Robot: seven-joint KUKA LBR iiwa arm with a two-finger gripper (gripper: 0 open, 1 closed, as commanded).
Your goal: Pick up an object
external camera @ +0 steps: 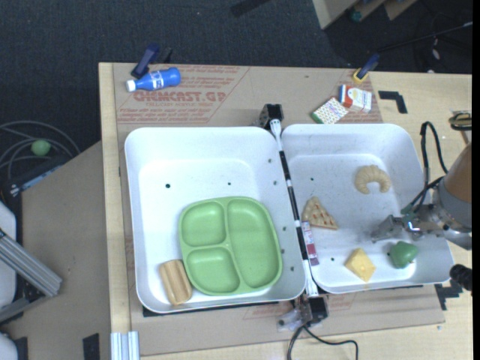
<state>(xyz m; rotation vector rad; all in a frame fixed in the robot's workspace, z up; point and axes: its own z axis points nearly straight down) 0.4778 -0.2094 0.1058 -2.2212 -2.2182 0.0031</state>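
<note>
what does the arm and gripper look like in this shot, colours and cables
The arm enters at the right edge as a rounded grey body. A thin black cable loops up beside it. The gripper is a small dark grey metal piece with a touch of teal where it joins the arm.

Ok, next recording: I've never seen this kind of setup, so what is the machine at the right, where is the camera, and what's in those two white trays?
It is one picture from a fixed camera above the bench, looking down at a slant. The machine is a grey robot arm reaching in from the right; its gripper hangs low over the right bin. I see nothing between its fingers.

The right bin holds toy foods: a croissant, a waffle wedge, a yellow cheese block and a green piece close beside the gripper.

The left bin holds a green divided plate and a tan bread-like piece beside it.

Behind the bins lie a blue bottle and small cartons.
</note>
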